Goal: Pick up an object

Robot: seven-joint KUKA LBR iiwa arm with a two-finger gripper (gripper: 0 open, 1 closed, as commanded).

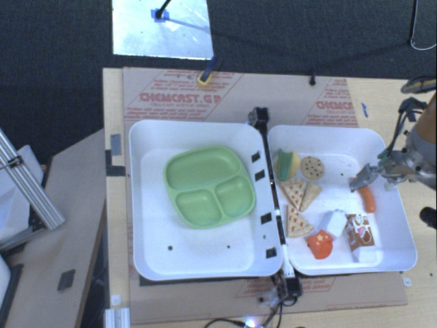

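Note:
My gripper point(367, 177) reaches in from the right and hangs over the right side of the right bin point(345, 144). A small orange carrot-like piece point(368, 199) lies directly under it, close to or touching its tip; whether it is held is unclear. Other toy foods in this bin: a yellow-green piece point(287, 163), a round cookie point(312, 167), triangular slices point(295, 194), a red-orange piece point(319, 245), a white piece point(334, 221) and a brown carton point(360, 235).
The left bin point(150, 217) holds a green divided plate point(206, 186). A black divider strip point(269, 190) runs between the bins. The arm's body point(420, 159) stands over the right bin's right rim.

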